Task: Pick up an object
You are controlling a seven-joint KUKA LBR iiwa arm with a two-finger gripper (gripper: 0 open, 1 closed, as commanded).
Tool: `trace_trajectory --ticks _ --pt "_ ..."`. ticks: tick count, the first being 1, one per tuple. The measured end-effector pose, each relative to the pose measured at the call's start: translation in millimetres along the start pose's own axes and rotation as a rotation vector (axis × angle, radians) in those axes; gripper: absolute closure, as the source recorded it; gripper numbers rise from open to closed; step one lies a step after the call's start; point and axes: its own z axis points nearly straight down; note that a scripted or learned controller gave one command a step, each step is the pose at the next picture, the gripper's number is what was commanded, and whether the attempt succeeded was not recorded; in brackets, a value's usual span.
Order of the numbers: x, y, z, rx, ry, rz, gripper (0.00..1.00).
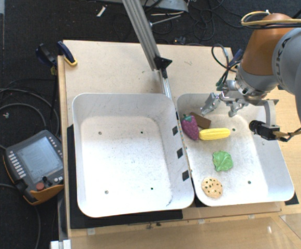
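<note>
The right bin point(264, 175) holds a yellow corn cob point(214, 134), a purple bunch of grapes point(190, 127), a brown block point(200, 121) behind the grapes, a green leafy piece point(223, 161) and a round tan cookie point(212, 187). My gripper point(224, 105) hangs over the bin's far part, just above and right of the brown block and behind the corn. Its two metal fingers point(210, 104) are spread apart with nothing between them.
The left bin point(88, 139) lies beside the right one, with a slanted metal pole point(142, 30) rising from behind their shared wall. A teach pendant point(33, 162) rests off the bench at left. A black cable connector point(261, 129) dangles by the arm.
</note>
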Motion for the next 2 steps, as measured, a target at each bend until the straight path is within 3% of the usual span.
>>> trace_trajectory --ticks 1,2 --pt "2.9 8.2 49.8 -0.005 -0.006 0.002 0.00" --pt "3.9 9.5 36.7 -0.009 -0.004 0.002 1.00"
